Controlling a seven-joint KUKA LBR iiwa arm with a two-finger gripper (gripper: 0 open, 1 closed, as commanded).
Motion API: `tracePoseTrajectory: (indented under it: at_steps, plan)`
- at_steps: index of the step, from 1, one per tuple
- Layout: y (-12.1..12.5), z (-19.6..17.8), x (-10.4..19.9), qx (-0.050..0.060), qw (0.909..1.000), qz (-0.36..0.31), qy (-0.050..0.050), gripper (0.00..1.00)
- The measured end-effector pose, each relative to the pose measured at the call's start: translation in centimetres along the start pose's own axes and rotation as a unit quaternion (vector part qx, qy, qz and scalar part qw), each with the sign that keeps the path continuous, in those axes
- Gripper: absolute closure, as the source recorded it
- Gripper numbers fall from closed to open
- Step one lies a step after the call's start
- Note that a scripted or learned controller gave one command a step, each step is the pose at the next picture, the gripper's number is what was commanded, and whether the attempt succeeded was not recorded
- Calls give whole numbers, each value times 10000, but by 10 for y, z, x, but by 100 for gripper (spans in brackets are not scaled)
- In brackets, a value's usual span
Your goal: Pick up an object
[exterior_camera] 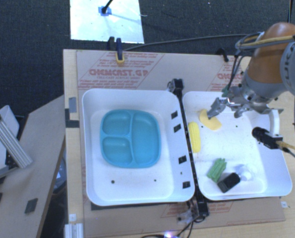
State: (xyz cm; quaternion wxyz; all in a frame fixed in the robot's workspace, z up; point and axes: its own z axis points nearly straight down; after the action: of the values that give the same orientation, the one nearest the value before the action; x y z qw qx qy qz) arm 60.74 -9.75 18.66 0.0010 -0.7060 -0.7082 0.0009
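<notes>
- Yellow is the colour nearest our gripper (227, 109): a pale yellow flat piece (210, 121) lies in the right bin (278, 175), near its back wall, and one grey finger hangs just above its upper edge.
- We see the two fingers spread apart, one toward the yellow piece and one toward the bin's far side, with nothing between them.
- We judge the pick not yet done: every object lies on the bin floor, none lifted.
- Other candidates in the same bin: a corn cob (194, 137) along the divider, a green piece (217, 169), a black block (229, 182) just beside it, and a small white thing (244, 172) nearby.
- Left bin (95, 148) holds a blue divided tray (131, 137), well apart from the arm.
- What remains, as we read it: lowering onto the yellow piece, closing, and lifting clear.
</notes>
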Motion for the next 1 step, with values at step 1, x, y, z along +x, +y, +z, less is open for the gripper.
tracePoseTrajectory:
  at_steps: [1]
  plan:
    - [2, 42, -2, -4, 10000, 9, 0, 0]
